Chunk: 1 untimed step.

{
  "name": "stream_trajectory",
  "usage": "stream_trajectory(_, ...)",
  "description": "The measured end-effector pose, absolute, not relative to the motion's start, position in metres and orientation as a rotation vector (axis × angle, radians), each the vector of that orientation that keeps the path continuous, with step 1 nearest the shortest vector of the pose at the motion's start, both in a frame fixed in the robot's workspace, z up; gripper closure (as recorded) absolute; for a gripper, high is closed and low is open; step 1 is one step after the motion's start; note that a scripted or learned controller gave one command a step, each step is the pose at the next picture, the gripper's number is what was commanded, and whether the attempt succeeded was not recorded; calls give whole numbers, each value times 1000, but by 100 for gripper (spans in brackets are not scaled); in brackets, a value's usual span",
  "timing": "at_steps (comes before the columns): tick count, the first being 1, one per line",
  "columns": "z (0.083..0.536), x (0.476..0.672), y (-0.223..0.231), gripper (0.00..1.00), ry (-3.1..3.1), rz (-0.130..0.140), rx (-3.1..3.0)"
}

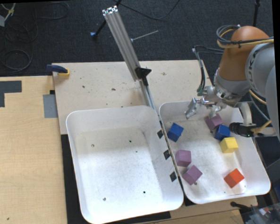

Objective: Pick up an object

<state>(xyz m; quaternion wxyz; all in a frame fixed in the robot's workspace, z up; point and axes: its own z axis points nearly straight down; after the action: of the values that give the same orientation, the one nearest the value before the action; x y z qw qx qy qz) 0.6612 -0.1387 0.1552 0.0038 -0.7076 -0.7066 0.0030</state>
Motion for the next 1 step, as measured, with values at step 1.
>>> stream_trajectory(1,110,656,-140,0,-2214,8,-2220)
